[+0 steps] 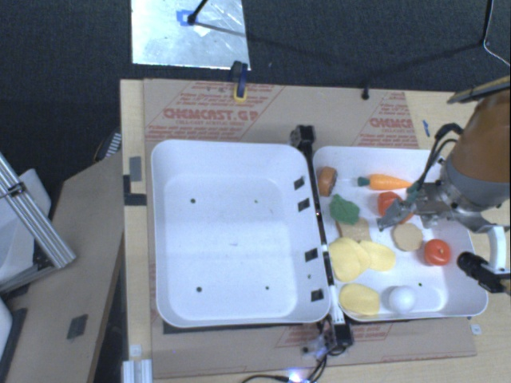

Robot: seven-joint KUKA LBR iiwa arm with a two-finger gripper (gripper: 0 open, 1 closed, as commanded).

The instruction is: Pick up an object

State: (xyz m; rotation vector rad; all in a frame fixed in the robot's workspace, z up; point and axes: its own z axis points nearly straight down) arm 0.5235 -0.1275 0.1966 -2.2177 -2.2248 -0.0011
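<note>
Brown board (209, 112) printed "CHEMCAST GP" under two white bins (231, 230), hand (393, 214) among toy food (363, 255), grip unclear

Setting: robotics lab, test bench.

Bench (136, 238): plywood top, covered by a brown "CHEMCAST GP" protective sheet (211, 110) with red print, centre of frame.

Bins: two shallow white bins side by side, left bin (231, 302) and right bin (447, 303), joined by black clips (311, 254) along the shared edge.

Contents of right bin: plastic toy food (363, 255), not real produce.

Arm (483, 154): grey industrial arm with orange band, right edge of frame.

Floor: dark carpet (64, 54), upper left.

Fixtures: aluminium framing (32, 222), left edge; metal plate (190, 22) at top; black cables (399, 62), upper right.
</note>
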